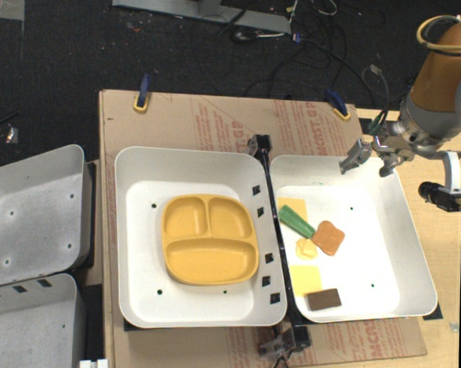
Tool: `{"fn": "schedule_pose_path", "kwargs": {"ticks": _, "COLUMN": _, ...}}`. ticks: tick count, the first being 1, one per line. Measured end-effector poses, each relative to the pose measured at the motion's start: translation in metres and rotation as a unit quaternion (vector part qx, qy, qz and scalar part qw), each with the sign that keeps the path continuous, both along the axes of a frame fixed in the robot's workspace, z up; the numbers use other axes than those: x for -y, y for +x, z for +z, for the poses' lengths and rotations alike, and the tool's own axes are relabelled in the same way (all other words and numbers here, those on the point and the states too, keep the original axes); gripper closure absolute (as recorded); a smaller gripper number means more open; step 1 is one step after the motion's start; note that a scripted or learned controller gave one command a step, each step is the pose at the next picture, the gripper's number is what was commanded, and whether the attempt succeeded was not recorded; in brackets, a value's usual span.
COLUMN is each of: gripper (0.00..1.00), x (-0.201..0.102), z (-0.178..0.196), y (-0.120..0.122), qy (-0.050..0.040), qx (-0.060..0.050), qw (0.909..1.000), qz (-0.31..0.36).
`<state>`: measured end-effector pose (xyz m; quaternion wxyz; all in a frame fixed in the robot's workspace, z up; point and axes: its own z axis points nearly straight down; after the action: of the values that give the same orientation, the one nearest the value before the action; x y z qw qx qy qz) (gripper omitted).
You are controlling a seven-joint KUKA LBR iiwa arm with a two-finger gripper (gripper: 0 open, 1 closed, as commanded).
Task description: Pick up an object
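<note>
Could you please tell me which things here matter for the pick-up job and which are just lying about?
For the job: gripper, open; green piece; orange piece; brown block; yellow squares.

Lying about: yellow divided plate; blue clamps.

A yellow divided plate (210,240) is sitting in a white bin (130,236). A green piece (296,220), an orange piece (328,238) and a brown block (324,299) are showing nearby.
</note>
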<state>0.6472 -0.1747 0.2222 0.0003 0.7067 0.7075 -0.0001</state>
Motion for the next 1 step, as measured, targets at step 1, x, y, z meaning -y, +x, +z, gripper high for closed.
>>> {"fn": "schedule_pose_path", "kwargs": {"ticks": 1, "gripper": 0.00, "x": -0.0018, "z": -0.0429, "y": -0.0002, "qy": 0.0003, "qx": -0.002, "qw": 1.0000, "qz": 0.000}}
